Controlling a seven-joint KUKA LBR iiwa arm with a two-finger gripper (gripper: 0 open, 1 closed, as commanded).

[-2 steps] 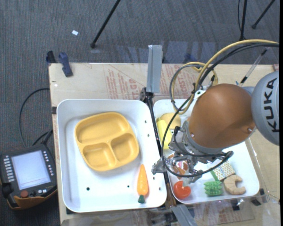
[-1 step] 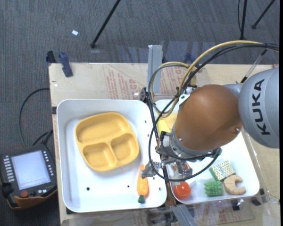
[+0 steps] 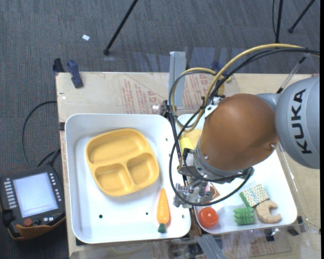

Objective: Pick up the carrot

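Where dark carpet (image 3: 32, 31) surrounds it, bench (image 3: 124, 90) bears bins (image 3: 75, 144)

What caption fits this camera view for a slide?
KUKA arm's pincer low between two white bins, beside the carrot lying near a yellow divided plate.

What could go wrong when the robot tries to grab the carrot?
1. The carrot lies close to the left bin's right wall, so the gripper might bump that wall coming down.
2. The gripper sits over the divide between the bins, beside the carrot and not above it, so it could close on nothing.
3. The yellow plate is near the carrot's tip, and a sideways nudge might push the carrot against it.
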